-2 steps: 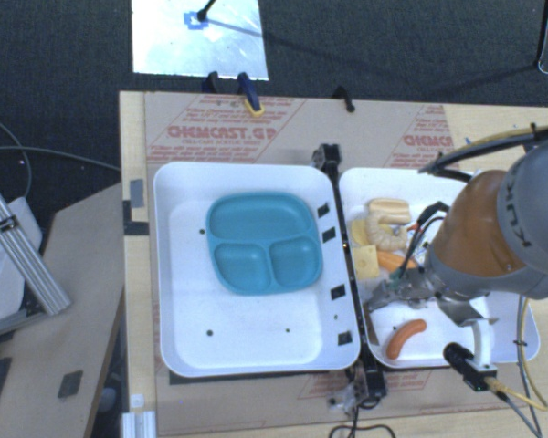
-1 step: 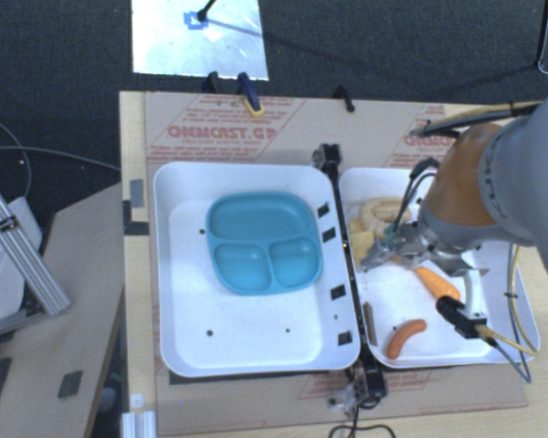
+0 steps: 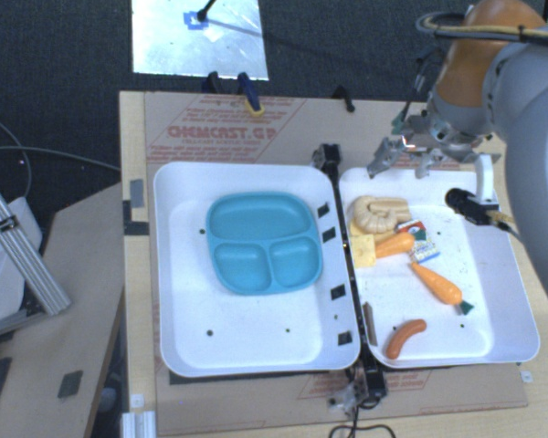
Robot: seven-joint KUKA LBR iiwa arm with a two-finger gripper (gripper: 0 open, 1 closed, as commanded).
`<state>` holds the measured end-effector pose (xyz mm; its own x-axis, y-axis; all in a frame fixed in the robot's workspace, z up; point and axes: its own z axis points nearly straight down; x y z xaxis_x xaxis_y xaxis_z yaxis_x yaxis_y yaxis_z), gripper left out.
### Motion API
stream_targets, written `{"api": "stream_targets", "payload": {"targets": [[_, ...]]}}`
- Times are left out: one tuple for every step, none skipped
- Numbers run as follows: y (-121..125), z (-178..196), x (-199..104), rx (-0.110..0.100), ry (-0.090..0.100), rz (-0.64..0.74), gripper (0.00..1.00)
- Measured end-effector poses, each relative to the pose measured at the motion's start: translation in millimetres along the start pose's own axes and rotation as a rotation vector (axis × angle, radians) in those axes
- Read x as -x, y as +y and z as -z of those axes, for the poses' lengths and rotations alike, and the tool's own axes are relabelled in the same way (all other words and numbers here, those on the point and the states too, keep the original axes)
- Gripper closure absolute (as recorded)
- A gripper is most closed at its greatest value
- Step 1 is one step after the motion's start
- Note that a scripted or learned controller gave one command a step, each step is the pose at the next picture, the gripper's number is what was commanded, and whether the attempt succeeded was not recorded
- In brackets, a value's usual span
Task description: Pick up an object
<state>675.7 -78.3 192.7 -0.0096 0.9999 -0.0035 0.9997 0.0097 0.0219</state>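
My gripper hangs over the back edge of the right bin, open, with nothing between its fingers. Just in front of it, in the bin, lies a beige bread-like toy. Beside that are a yellow cheese block, a small orange carrot and a small red, white and blue item. A bigger carrot with a green tip lies further forward. A brown sausage rests near the front edge.
The left bin holds a blue divided plate. A black hinge strip runs between the bins. A shiny metal sheet lies behind the bench. An aluminium frame stands at the left.
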Motion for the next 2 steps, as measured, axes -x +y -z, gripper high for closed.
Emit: {"api": "stream_targets", "payload": {"targets": [[-76.8, -102.1, 28.2, -0.012, -0.002, -0.011, 0.00], [-72.1, -85.4, 28.6, -0.005, -0.005, -0.003, 1.00]]}}
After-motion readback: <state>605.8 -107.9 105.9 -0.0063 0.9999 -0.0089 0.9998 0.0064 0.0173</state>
